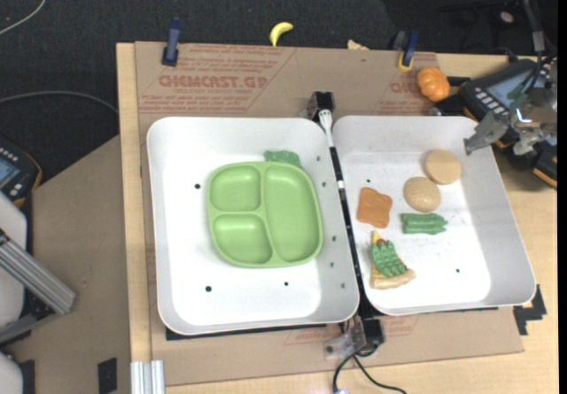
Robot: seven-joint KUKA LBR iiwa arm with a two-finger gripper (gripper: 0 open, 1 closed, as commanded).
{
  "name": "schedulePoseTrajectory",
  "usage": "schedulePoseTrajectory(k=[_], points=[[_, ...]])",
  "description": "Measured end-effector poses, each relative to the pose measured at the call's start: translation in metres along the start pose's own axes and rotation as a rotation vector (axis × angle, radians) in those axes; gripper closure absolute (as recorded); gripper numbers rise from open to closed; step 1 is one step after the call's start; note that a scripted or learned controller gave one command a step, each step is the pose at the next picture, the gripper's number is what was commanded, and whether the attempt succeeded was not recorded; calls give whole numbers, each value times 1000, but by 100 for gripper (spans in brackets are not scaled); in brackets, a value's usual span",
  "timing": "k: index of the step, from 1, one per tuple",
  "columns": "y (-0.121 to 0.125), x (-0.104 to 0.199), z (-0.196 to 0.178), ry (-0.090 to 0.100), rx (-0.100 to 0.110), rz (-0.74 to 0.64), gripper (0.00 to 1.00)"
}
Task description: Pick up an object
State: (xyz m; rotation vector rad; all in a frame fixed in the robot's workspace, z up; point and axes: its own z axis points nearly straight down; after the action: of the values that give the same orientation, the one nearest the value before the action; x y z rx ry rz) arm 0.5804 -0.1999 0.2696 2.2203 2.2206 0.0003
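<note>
The right bin (496,233) holds several small toy foods. There is an orange square piece (374,205), a tan round piece (423,194), a second tan round piece (442,166), a green leafy piece (423,223) and a pizza-like slice with green topping (388,263). My gripper (498,127) hangs at the right bin's far right corner, up and to the right of the tan pieces and apart from all of them. Nothing shows between its fingers.
The left bin (177,206) carries a green divided plate (264,213) with a small green item (283,156) behind it. Outside the bins lie an orange fruit (432,82) and a yellow banana (280,31). Blue clamps (171,44) hold the board's far edge.
</note>
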Motion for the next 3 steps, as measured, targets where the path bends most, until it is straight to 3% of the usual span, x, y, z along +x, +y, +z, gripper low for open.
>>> schedulePoseTrajectory(k=[1,2,3], points=[[-70,-12,185,8,19,4,0],[-104,27,186,6,8,0,0],[-101,-28,139,-5,-4,4,0]])
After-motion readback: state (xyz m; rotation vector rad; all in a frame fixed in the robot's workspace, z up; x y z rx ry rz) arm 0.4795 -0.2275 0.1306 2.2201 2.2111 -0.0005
